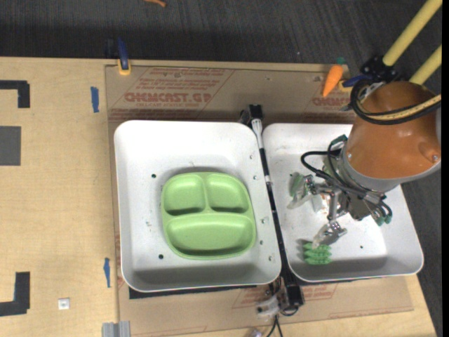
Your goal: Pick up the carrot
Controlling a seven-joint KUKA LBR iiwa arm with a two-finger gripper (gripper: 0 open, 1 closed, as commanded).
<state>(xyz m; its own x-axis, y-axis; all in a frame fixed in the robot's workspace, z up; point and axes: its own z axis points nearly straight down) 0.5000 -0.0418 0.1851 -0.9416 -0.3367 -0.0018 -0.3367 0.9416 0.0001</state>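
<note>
Carrot (pixel 332 80) sits orange and tapered on brown cardboard (pixel 175 93) behind my glossy white bin (pixel 403 248); can't tell my gripper's (pixel 335 225) state.

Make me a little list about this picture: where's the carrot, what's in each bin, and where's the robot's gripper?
carrot: on the cardboard behind the right bin, outside both bins
left bin: holds a green divided plate
right bin: holds a small green item near its front edge
gripper: over the right bin, just above the green item, away from the carrot
</note>
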